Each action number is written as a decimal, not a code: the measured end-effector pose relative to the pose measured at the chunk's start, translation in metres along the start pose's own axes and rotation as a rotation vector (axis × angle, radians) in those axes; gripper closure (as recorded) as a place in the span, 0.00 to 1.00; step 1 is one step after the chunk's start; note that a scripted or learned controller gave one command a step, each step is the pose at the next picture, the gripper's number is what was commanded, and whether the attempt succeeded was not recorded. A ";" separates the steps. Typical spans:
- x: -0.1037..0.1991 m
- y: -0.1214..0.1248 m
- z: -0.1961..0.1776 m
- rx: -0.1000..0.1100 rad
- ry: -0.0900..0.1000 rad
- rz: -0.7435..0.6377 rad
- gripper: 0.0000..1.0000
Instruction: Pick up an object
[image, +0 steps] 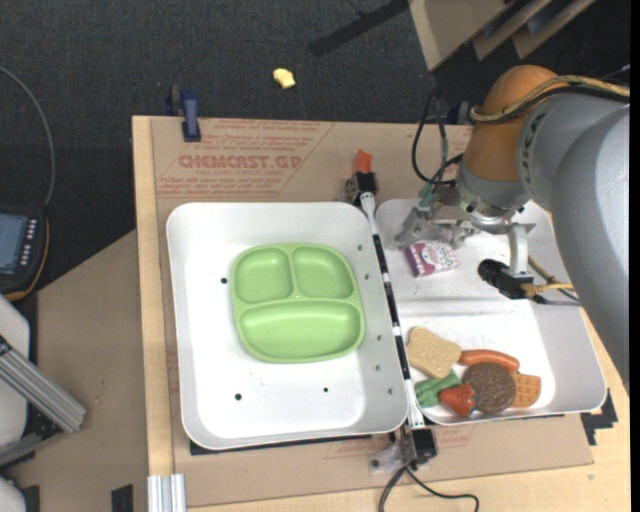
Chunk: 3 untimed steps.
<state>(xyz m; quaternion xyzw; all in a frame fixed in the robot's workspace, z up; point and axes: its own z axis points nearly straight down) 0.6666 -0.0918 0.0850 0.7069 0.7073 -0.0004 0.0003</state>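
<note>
Bench: tan board (110, 300) on dark carpet, bearing two white bins side by side.
Near right: toy food is heaped in the near end of the right bin (560, 375). A green piece (432, 388) and a red piece (458, 400) lie nearest, then a brown patty (492, 386), a waffle (527, 390), a sausage (488, 359) and a cracker (432, 350), all touching or overlapping.
Left bin: the left bin (200, 330) holds a green divided plate (297, 302) with three compartments, about at its middle.
Divider: a black strip (388, 300) runs between the two bins.
Packet: a small white and pink packet (431, 258) lies flat in the far part of the right bin, well apart from the food heap. Its print is too small to read.
Gripper: the gripper (437, 228) is over the far end of the right bin, just beyond the packet. Whether its tips touch the packet, I cannot tell. Fingers: cannot tell whether spread or closed.
Arm: the grey arm (590, 180) with its orange band (505, 120) comes in from the right.
Writing: red print on the far part of the board reads "CHEMCAST GP" (240, 160). Smaller red lines around it are illegible.
Far edge: a blue clamp (187, 112) grips the board's far left corner. A small yellow object (285, 77) lies on the carpet beyond.
</note>
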 end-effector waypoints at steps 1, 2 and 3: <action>-0.001 0.000 0.000 0.000 0.000 0.001 0.00; -0.003 0.000 0.000 0.000 0.000 0.001 0.00; -0.002 0.000 0.000 0.000 0.000 0.000 0.00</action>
